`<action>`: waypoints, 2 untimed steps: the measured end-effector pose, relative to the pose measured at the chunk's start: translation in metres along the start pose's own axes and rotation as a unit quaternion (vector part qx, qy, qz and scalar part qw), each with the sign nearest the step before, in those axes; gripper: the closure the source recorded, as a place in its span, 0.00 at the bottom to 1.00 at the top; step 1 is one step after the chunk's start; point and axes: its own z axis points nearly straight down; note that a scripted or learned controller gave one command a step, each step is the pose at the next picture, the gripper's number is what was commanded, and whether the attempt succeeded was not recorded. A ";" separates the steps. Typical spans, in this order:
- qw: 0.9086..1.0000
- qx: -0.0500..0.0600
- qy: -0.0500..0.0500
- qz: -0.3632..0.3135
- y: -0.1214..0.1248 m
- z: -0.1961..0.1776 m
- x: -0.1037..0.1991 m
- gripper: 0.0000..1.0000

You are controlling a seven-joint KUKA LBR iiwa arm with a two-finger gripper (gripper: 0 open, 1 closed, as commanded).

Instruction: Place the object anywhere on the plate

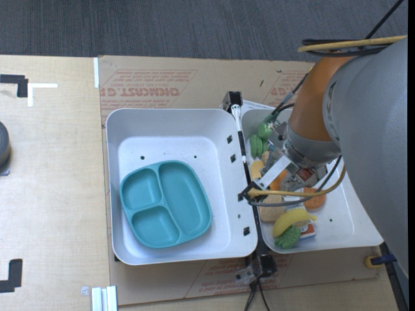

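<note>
A teal three-compartment plate (166, 203) lies in the left white bin (130, 125), toward its front left. The right bin (343, 229) holds a pile of toy food: green pieces (262, 138) at the back, a yellow banana (290, 221) and a green item (289, 237) at the front, and an orange piece (316, 201). The grey arm with its orange band (318, 102) reaches down over the right bin. Its gripper (295, 173) sits low among the food, near the bins' shared wall; the wrist hides its tips.
The two bins sit side by side on a cardboard sheet (155, 86) on the wooden bench. A yellow cable (285, 190) loops beside the gripper. The bulky arm body covers the right bin's far side.
</note>
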 end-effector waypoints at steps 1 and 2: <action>0.998 0.000 0.000 0.070 -0.063 -0.041 0.008 1.00; 1.000 0.001 -0.002 0.011 -0.090 0.030 0.083 1.00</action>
